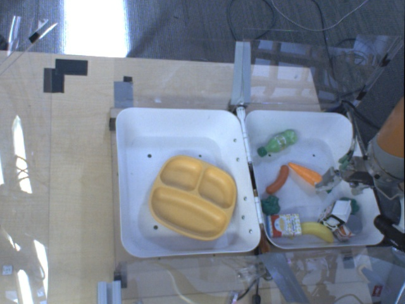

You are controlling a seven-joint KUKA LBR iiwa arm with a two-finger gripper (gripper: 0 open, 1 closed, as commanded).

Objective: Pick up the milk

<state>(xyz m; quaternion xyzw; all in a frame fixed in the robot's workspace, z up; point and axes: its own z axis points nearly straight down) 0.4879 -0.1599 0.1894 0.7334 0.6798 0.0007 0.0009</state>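
Your milk carton (286, 225) lies flat just left of the banana (318, 231) (nearly touching it), so the pincer (335, 177), up and right of that banana and spread with nothing in it, may snag the fruit instead.

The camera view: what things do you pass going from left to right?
Yellow plastic divided tray → green plastic bottle → orange toy carrot → gripper
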